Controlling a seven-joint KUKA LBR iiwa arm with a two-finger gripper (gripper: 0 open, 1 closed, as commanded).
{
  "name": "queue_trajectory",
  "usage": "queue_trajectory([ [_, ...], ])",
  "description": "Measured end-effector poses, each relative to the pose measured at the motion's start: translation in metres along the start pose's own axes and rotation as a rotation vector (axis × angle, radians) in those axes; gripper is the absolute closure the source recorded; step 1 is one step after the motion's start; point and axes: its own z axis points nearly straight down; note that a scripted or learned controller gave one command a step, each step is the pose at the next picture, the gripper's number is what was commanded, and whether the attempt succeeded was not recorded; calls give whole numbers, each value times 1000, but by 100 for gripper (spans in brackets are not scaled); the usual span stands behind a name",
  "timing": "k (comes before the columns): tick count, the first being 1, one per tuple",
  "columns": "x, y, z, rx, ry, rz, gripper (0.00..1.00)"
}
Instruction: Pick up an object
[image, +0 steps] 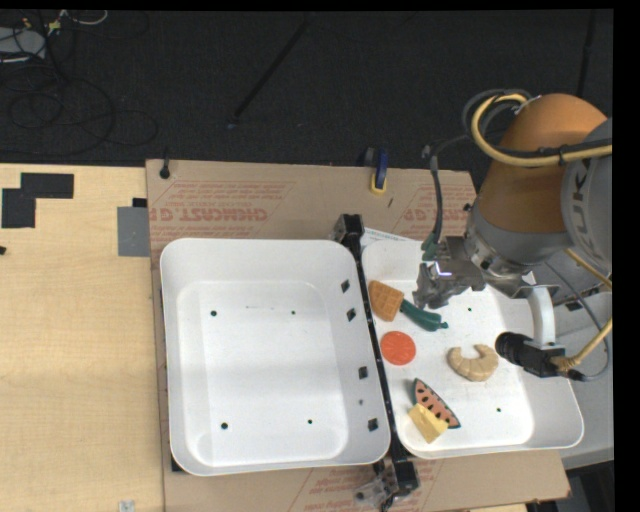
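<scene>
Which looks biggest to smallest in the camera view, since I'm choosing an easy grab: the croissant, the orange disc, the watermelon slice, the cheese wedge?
1. Watermelon slice and croissant: they look alike in size, so I can't rank them.
2. Orange disc.
3. Cheese wedge, the smallest.

Glossy white plastic bins on matt, seemingly cardboard sheet; pale wood bench.

Wooden bench: brown board, perhaps cardboard, under two white bins.
</scene>
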Motion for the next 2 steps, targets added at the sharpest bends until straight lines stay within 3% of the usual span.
queue_trajectory([
  [1, 88, 9, -33, 1, 2, -6, 100],
  [2, 73, -42, -90, 2, 2, 0, 100],
])
